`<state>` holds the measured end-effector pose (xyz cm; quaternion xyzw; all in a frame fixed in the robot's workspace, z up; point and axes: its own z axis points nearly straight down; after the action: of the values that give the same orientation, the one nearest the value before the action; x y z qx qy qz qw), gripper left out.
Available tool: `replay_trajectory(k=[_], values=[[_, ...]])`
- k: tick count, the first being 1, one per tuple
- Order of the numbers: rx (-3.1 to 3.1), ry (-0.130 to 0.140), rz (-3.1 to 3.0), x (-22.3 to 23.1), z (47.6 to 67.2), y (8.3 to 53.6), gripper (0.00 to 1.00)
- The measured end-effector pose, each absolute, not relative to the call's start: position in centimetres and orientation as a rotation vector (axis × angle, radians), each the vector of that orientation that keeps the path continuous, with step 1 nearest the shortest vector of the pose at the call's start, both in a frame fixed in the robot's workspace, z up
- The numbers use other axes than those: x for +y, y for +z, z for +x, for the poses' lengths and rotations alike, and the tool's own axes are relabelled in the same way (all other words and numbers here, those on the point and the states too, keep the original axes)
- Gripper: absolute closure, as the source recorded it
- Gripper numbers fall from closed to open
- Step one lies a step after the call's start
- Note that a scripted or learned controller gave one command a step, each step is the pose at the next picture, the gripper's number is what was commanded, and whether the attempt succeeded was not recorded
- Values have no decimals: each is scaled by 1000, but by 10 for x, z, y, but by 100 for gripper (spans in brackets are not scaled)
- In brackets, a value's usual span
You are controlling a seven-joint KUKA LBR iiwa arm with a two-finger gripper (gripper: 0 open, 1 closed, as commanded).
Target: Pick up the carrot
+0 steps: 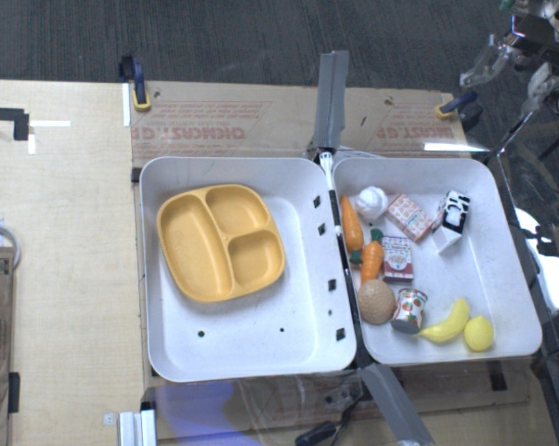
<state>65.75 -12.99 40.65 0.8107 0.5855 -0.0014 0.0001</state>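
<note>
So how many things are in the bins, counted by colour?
Orange: 2, long orange carrot and short orange carrot
Yellow: 3, yellow divided plastic plate, yellow banana, yellow lemon
White: 1, white garlic bulb
Tan: 1, round tan ball
Printed packages: 4
Total: 11

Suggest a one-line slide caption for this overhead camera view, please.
Two carrots among toy groceries in the right bin; yellow plate in the left.

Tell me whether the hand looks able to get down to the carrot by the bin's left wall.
Probably yes: the carrot lies uncovered from above, though the bin wall and second carrot crowd it.
</note>
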Motion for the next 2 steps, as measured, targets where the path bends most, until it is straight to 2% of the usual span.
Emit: replay_trajectory(k=[1,2], values=[[1603,-5,2702,-177,659,441,0],[983,-8,2985,-210,654,440,0]])
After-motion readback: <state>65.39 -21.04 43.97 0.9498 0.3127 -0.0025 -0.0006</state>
